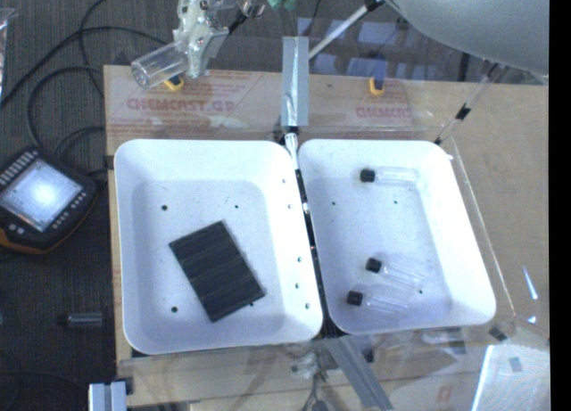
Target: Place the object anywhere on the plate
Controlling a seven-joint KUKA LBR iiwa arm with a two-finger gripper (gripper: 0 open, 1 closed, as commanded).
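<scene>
The gripper (201,17) sits at upper left, above the bins, fingers clamped on a clear vial (161,66), likely lifted for transport. The dark plate (217,270) waits in the left bin (134,186).

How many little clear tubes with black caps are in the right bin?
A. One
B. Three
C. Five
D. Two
B: the right bin holds three tubes, one near the back and two near the front, while the black plate lies in the left bin.
</scene>
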